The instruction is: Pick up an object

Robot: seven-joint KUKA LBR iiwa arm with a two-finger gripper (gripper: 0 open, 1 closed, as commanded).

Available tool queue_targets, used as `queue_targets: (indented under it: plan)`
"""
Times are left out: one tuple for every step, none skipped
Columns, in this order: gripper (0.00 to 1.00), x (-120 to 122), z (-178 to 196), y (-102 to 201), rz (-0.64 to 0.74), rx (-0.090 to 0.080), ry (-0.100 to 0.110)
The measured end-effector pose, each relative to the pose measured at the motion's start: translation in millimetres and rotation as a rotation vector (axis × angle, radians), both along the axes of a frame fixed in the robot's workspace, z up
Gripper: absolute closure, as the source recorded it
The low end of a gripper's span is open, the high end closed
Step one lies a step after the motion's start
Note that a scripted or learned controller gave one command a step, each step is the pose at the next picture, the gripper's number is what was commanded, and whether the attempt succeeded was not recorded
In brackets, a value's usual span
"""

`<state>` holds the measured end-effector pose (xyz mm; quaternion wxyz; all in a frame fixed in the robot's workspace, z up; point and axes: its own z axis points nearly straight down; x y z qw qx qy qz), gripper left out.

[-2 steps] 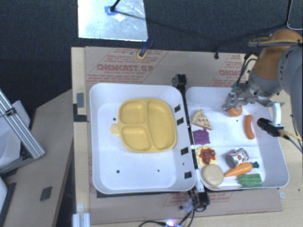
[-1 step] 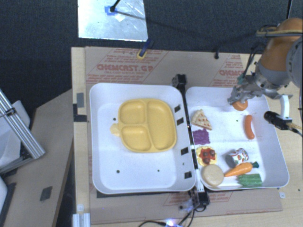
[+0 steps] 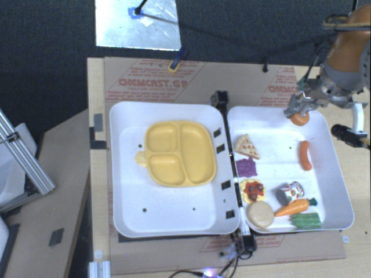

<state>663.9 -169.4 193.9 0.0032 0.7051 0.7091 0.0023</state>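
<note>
Gripper point(image 3: 298, 110), upper right of frame: pinching orange piece point(image 3: 299, 119) above right bin point(image 3: 342, 172) rim. Risk: shallow hold, slipping out, dropping back inside.

Arm point(image 3: 348, 51): upper right of the frame, rounded tubular body
Band colour: broad orange section around the arm, with a thin yellowish ring at its upper edge
Wrist: grey metallic collar below the orange section, lighter along its lower rim
Gripper point(image 3: 298, 106): small grey metal assembly at the arm's left end, angular and blocky, darker in its recesses
Cables: thin dark lines run past the arm near the frame's top right corner
Markings: none legible; the surface is blurred
</note>
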Motion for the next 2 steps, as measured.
queue_targets:
  plan:
    - [1.00, 1.6, 33.7, -0.1, 0.000, 0.000, 0.000]
    - [1.00, 9.3, 39.9, 50.0, 0.003, 0.002, 0.003]
